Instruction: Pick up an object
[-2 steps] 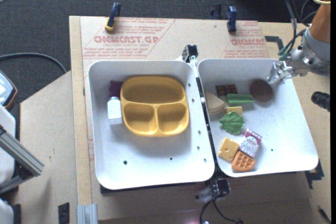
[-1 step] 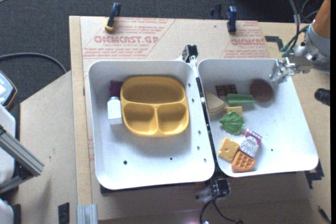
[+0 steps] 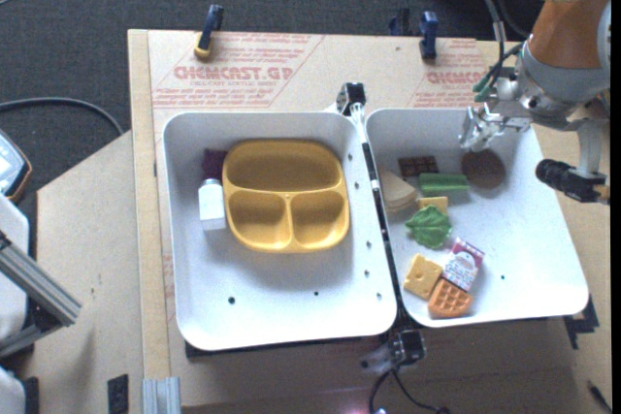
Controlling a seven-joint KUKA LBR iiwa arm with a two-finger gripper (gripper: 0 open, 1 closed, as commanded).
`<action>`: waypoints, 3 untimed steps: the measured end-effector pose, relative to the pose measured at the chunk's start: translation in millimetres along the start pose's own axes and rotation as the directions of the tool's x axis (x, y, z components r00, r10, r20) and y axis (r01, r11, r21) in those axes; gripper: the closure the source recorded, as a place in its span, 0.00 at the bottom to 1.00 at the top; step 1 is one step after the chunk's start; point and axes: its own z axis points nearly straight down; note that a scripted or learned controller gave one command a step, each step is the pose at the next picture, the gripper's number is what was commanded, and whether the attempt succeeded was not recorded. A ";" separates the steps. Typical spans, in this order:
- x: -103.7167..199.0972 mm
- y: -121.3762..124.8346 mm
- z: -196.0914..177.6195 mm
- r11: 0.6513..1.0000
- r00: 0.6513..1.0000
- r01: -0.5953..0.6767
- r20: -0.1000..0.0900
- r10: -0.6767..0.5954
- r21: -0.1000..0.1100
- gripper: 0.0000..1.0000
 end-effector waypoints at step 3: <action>159.3 28.5 -7.3 1.000 1.000 0.002 -0.001 -0.002 -0.006 1.00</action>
